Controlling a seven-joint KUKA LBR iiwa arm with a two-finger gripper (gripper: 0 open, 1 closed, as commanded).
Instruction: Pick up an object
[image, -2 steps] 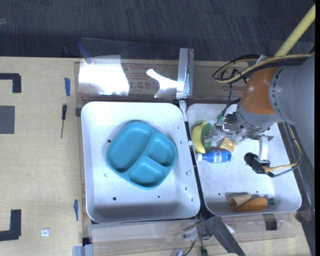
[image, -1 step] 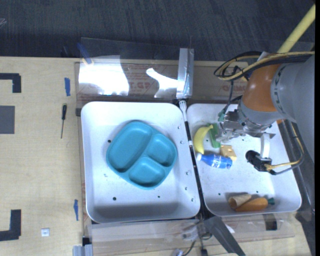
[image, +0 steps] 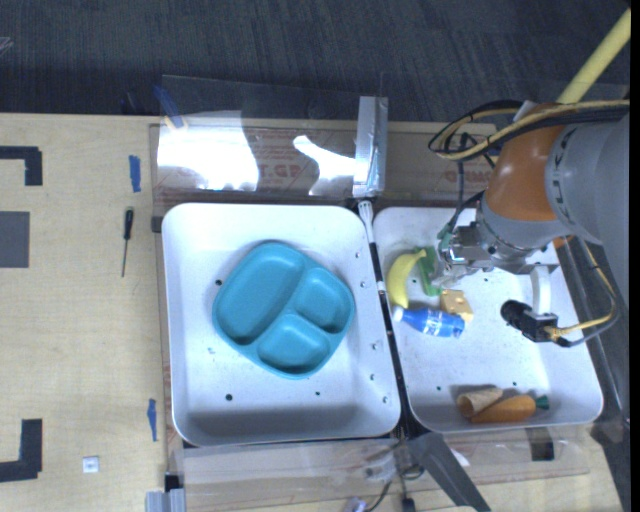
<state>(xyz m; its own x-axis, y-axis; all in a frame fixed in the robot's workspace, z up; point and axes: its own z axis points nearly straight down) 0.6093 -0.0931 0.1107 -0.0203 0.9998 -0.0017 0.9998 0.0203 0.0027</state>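
- Camera view: the gripper (image: 447, 252) is seen low in the right bin (image: 575, 400), just beside the banana (image: 402, 276).
- It cannot be told if anything is grasped, because the hand is partly hidden by the wrist.
- A blue bottle (image: 432, 322) and a small yellow block (image: 456, 303) are packed close below it, so one thing should be picked with care.
- A carrot (image: 498, 405) lies well apart, near the front wall.
- The blue tray (image: 283, 307) is left alone in the left bin (image: 190, 400).
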